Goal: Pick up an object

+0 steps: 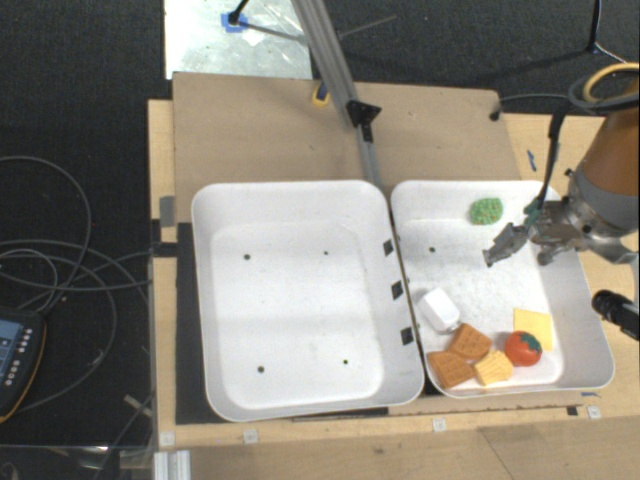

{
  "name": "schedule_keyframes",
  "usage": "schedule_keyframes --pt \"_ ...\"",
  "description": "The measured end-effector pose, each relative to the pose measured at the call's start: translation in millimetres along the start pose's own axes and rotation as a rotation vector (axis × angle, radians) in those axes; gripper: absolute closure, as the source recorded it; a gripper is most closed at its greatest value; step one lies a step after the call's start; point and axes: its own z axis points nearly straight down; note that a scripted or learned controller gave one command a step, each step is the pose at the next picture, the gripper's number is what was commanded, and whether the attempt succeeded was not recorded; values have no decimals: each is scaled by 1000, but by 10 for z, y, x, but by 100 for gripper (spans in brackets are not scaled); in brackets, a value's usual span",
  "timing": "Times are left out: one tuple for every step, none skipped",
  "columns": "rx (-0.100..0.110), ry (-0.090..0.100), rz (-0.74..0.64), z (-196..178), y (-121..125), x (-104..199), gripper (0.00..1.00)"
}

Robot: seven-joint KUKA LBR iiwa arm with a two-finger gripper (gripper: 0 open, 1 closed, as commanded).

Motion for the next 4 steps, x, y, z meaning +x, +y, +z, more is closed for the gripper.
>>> schedule_keyframes --pt "-1 0 1 -2 1 0 0" --pt "6 0 4 621 -26 -27 0" --pt "6 1 3 1243 2 2 0" --pt "1 -1 4 1516 8 -2 0"
